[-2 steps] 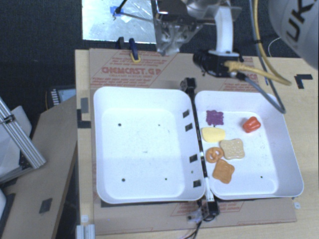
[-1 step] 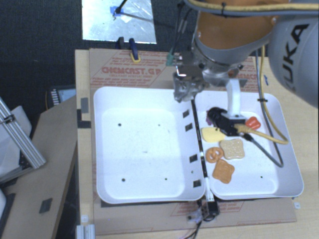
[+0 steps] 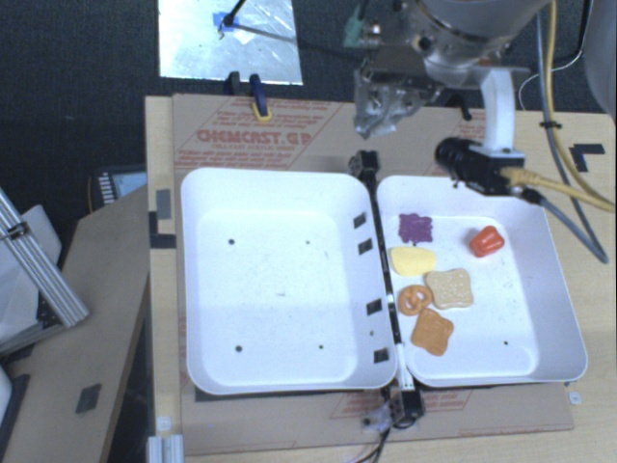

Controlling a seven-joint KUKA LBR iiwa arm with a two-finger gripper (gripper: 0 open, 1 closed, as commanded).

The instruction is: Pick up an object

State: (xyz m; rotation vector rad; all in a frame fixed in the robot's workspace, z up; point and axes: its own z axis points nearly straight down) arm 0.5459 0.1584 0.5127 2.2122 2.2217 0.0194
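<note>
1. Claw [image 3: 371, 122] hangs high at about 12 o'clock, above the bench behind the seam between the bins; you cannot tell its state from this blurred slant.
2. Your candidates all cluster in the right bin [image 3: 554, 331]: purple piece [image 3: 415, 227], yellow piece [image 3: 412, 259], red piece [image 3: 487, 241], toast slice [image 3: 450, 288], pretzel [image 3: 414, 300] and orange cracker [image 3: 432, 331].
3. Judge the red piece easiest, since it lies apart at 3 o'clock of the cluster; the others touch or crowd.
4. Left bin [image 3: 207, 258] likely serves as the drop side.

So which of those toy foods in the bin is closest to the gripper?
The purple piece: it lies at the top of the cluster, nearest the gripper hanging above the bin's far edge; the others sit lower.
</note>
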